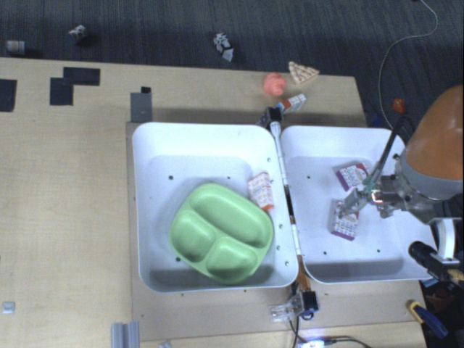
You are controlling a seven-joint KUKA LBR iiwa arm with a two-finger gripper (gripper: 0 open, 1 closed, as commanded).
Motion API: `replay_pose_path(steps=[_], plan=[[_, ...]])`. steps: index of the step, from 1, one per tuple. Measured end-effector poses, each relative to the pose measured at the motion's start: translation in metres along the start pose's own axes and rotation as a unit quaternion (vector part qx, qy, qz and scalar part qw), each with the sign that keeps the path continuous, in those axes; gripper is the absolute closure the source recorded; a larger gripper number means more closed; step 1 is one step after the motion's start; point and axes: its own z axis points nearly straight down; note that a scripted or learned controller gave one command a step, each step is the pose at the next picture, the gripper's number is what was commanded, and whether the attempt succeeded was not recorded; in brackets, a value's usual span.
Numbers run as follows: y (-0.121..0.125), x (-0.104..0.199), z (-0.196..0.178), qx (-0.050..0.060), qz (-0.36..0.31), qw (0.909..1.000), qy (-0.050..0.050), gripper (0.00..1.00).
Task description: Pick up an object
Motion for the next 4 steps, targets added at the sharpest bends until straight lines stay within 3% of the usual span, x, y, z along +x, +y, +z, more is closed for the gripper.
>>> replay_pose_path(steps=[1, 2, 3, 4], plan=[[0.036, 0.011, 0.103, -0.007, 0.001, 1.0, -0.002, 0.0], [0.038, 0.01, 0.092, -0.009, 0.001, 1.0, -0.003, 1.0], [0.1, 0.007, -0.001, -0.002, -0.001, 1.0, -0.001, 1.0], [0.099, 0.007, 0.001, -0.001, -0.001, 1.0, 0.0, 0.0]])
